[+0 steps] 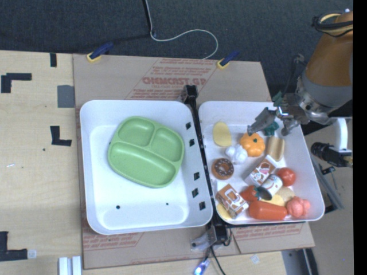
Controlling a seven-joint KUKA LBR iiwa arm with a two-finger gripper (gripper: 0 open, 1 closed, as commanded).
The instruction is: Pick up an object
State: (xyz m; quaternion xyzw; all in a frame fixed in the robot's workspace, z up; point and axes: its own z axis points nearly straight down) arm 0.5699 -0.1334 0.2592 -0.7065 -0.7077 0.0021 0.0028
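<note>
My gripper point(274, 125) hangs over the far part of the right bin point(304, 153), its two dark fingers spread open with nothing between them. Just below it and to the left sits an orange toy pumpkin point(253, 145), and a tan bread roll point(276, 148) lies right beside that. Other toy foods fill the bin: a yellow lemon point(222, 133), a small white piece point(233, 152), a brown donut point(222, 168), a printed carton point(231, 199), a can point(263, 174), a red tomato point(286, 176), a red sausage point(266, 211) and a pink piece point(298, 207).
The left bin point(94, 171) holds a green sectioned plate point(146, 150). A black divider with clips point(198, 153) runs between the bins. The arm's grey and orange body point(330, 67) stands at the right, above the right bin's far corner.
</note>
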